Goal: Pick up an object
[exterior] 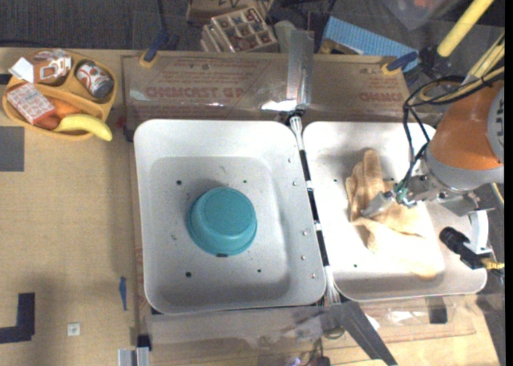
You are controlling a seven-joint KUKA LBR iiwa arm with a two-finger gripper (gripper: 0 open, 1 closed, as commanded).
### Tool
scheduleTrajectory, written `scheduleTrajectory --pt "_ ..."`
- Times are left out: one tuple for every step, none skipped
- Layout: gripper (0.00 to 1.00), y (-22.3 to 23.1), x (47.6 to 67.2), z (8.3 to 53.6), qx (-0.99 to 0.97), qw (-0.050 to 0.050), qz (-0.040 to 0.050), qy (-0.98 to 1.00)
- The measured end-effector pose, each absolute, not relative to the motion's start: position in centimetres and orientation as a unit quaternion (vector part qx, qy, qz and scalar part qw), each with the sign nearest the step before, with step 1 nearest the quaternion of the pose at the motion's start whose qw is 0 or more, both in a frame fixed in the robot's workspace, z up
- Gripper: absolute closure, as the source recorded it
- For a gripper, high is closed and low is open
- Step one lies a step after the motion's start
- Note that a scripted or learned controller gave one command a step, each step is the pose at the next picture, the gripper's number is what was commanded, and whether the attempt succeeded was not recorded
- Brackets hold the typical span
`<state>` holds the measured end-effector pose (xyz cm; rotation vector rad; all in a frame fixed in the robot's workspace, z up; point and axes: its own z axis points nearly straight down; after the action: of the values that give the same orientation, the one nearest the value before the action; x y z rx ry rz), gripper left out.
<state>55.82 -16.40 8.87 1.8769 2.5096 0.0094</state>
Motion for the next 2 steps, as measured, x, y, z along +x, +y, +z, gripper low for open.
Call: scheduleTrajectory --pt "0.00 -13.2 59.8 16.7 0.572 0.001 0.0004 0.820" --pt "0.00 -10.3 62.2 8.8 0.589 0.003 0.0014 0.808"
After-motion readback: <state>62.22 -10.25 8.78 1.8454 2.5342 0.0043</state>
